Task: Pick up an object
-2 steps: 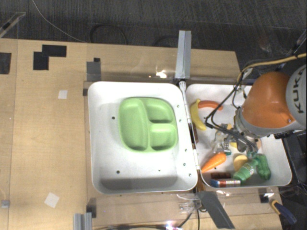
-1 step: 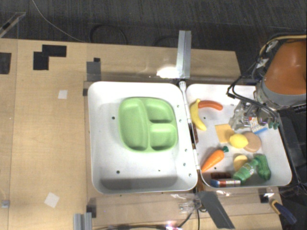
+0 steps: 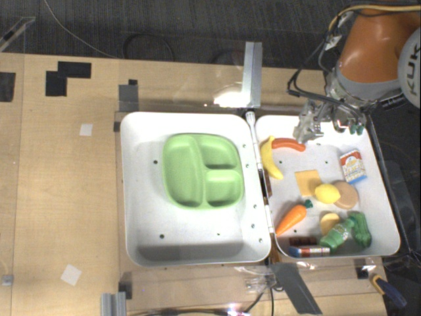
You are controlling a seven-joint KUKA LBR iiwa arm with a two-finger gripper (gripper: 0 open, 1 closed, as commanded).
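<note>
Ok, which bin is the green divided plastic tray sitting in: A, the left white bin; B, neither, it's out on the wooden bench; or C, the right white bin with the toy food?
A: the green divided plastic tray lies alone inside the left white bin, while the yellow toy banana, orange toy carrot and other toy food fill the right white bin.

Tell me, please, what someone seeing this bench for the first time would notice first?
Most likely the pale green divided plastic tray, lying alone in the middle of the left white bin. Next would come the bright clutter in the right white bin: a yellow toy banana by its left wall, an orange toy carrot lower down, a round yellow lemon mid-bin. The grey gripper hovers at that bin's far edge.
</note>
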